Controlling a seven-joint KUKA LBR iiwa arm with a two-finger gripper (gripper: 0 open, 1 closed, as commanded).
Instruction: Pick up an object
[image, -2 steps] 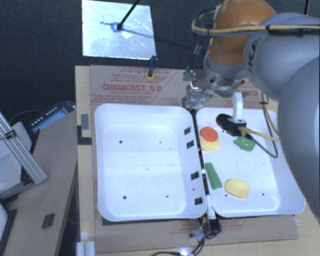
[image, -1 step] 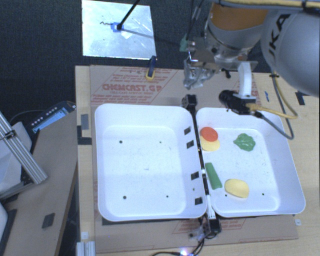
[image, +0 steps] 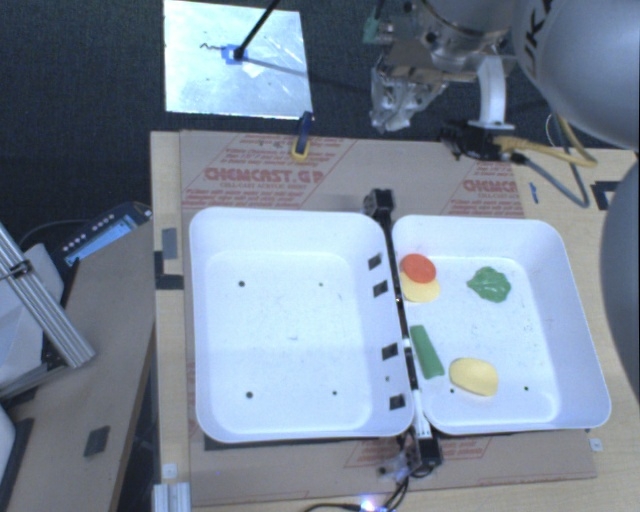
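Objects for my pick all lie in the right bin (image: 575, 300). Nearest the camera is a yellow lump (image: 474, 376), low in that bin and clear of the walls. Just to its left, hard by the central divider, lies a green bar (image: 426, 351), long and narrow, running roughly along the divider. Farther back sits an orange disc (image: 418, 267) resting on a pale yellow disc (image: 422, 290), both close to the divider too. To their right, well apart, is a crumpled green piece (image: 490, 284). The left bin (image: 215, 245) stands beside, its floor plain white with a few dark dots.

My gripper (image: 397, 100) hangs beyond the far edge of the bins, over the cardboard-covered bench (image: 260, 172), high up and holding nothing; whether it is spread or closed I cannot tell from this angle.

My risks, as I judge them: the bar and the stacked discs sit so near the divider that a finger could strike the wall or clips. The discs look flat and may slip. The yellow lump seems my safest target.
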